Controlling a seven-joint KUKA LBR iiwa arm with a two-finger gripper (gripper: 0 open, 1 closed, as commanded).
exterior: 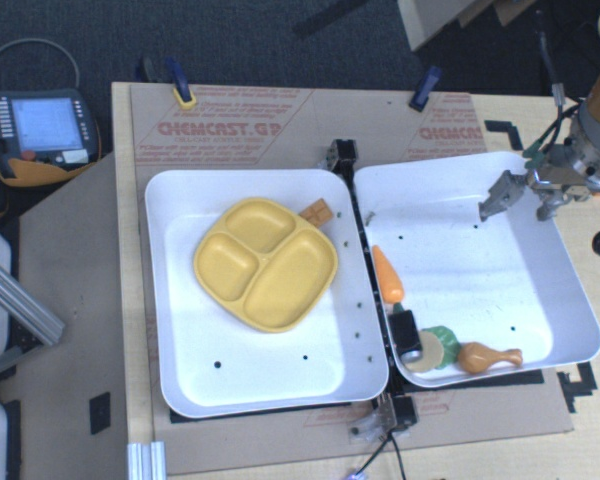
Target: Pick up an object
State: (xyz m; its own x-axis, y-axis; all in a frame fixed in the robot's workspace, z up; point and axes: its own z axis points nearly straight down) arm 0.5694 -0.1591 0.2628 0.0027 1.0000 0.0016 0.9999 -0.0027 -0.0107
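Arm poised over the right bin, nothing in its jaws.

The gripper point(521, 197) hangs at the right bin's point(570, 298) far right corner, jaws spread wide and bare, wrist leaning in from the table's right edge. A carrot point(387, 274), a black block point(404, 333), a green piece point(443, 340) and a drumstick point(488, 356) lie along that bin's left and near edges. A yellow divided plate point(267, 262) fills the left bin point(180, 338).

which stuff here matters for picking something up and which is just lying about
For the job: gripper, carrot, drumstick, black block, green piece, yellow plate.
Lying about: blue clamps, handheld screen, cardboard sheet.
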